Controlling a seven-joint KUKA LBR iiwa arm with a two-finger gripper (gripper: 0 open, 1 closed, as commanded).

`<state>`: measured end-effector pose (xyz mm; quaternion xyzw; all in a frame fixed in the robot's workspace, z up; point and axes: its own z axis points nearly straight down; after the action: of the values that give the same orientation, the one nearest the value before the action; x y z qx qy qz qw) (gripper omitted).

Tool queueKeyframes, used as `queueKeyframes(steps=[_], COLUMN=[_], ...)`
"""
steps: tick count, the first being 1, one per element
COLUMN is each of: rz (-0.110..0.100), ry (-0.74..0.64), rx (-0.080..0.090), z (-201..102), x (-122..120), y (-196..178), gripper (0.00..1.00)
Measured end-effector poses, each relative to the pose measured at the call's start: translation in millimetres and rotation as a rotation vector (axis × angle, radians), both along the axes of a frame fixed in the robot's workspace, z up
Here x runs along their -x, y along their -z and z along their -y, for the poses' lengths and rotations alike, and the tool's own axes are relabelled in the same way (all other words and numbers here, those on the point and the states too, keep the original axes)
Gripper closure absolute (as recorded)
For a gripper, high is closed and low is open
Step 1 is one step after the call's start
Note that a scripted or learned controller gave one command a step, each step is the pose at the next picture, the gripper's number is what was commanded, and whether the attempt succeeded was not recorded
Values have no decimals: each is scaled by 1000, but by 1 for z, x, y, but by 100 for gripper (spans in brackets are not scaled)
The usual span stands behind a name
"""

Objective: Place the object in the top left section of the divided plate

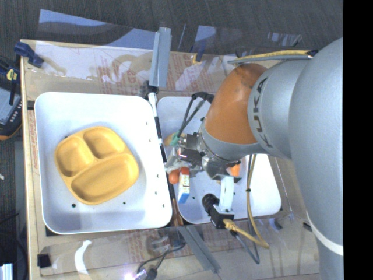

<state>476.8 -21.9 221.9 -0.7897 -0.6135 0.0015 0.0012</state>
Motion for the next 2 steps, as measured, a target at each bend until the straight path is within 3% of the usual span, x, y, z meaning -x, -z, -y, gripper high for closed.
queueKeyframes(steps=[1,2], rz=[-1,-1], ry=[-107,-83], rx=[-1,0], z=[-63,-110], x=[-48,-102], y=[-15,-55], gripper=[100,100])
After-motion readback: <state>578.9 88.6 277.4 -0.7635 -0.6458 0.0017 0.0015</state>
